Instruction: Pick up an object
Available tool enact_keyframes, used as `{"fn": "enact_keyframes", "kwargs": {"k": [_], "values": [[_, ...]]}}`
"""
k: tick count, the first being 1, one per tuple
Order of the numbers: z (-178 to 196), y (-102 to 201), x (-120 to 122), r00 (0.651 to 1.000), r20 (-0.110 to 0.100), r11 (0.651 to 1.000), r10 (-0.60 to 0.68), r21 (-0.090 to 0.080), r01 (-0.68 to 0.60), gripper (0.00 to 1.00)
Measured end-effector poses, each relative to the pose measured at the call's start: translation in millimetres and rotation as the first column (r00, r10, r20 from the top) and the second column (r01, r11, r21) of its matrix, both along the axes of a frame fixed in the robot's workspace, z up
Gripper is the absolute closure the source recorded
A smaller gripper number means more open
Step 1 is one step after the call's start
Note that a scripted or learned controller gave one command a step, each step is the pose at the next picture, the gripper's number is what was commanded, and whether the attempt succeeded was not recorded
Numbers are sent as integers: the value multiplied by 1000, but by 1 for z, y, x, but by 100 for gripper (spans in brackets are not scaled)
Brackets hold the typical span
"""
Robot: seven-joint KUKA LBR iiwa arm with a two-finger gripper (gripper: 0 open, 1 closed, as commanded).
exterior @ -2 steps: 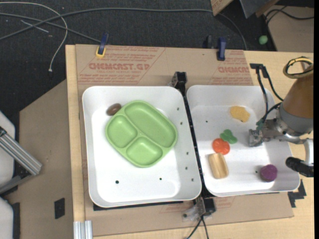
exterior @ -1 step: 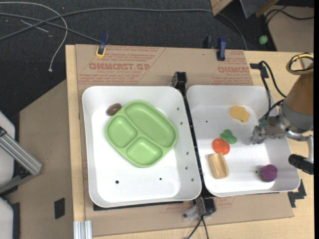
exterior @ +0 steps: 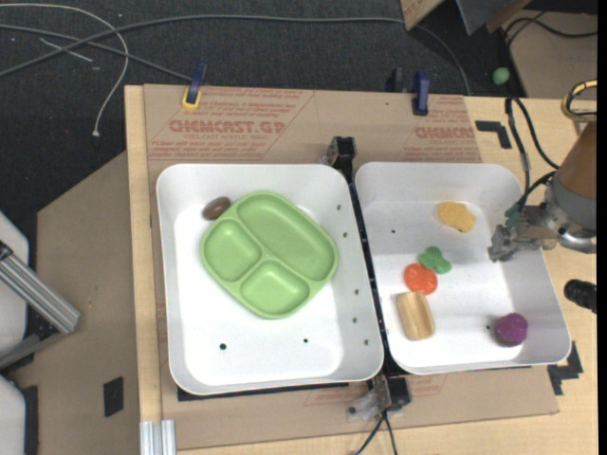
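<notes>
Two shallow white bins sit side by side on the table [exterior: 285, 121], which is covered with printed cardboard held by a yellow clamp [exterior: 195, 85] and a blue clamp [exterior: 421, 93] along its far edge. In the left bin [exterior: 190, 349], at frame centre-left, lies a green divided plate [exterior: 269, 253] with three compartments, and a small brown object [exterior: 217, 208] rests just beside its upper-left rim. The right bin [exterior: 398, 192] holds a yellow piece [exterior: 457, 216] near its upper right, a green piece [exterior: 434, 259] touching a red-orange tomato-like piece [exterior: 420, 279] below it, a tan bread-like roll [exterior: 414, 315] just under those, and a purple piece [exterior: 511, 328] at the lower right corner. The hand [exterior: 509, 235] hangs over the right bin's right side, well apart from every piece; whether it is clenched or released I cannot tell.
</notes>
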State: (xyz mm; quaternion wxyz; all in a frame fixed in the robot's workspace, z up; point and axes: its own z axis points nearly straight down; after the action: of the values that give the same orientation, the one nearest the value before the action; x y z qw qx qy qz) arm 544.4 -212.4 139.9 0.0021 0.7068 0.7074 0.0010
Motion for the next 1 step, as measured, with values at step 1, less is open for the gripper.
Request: {"fn": "enact_keyframes", "kwargs": {"k": [1], "values": [[64, -4, 3, 1000, 3, 1000, 1, -1, -1, 100]]}}
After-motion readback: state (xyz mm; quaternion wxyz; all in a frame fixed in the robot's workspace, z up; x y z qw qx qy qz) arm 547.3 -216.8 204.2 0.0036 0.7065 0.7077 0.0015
